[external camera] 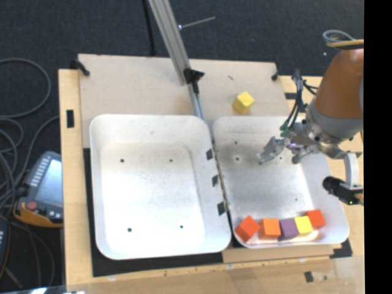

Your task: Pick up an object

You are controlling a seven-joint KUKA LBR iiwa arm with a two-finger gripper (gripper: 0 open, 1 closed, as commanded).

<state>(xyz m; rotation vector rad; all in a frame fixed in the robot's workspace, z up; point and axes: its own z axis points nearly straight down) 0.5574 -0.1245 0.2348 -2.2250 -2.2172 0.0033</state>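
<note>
**benchwatcher:** Fingers [269, 152] look spread a little, with nothing between them, but they're small and blurry, so that's a soft read. They hang over the bare middle of the right bin [257, 182], pointing toward the left bin [153, 185]. The candidates are the blocks lined up along the right bin's near wall: orange block [248, 227], a second orange block [271, 227], purple block [288, 228], yellow block [304, 225] and red block [316, 218]. A yellow cube [243, 101] sits on the counter [135, 84] just past the right bin's far wall.

**gripnerd:** Biggest risk, I'd say, is that row. The blocks touch side by side and hug the wall, so the fingers could land on a neighbour or hit the rim and close on air.

**benchwatcher:** Agreed. The arm [340, 97] comes in over the right bin's right edge, wrist bent, with the gripper tilted instead of pointing straight down, so it needs squaring up too.
</note>
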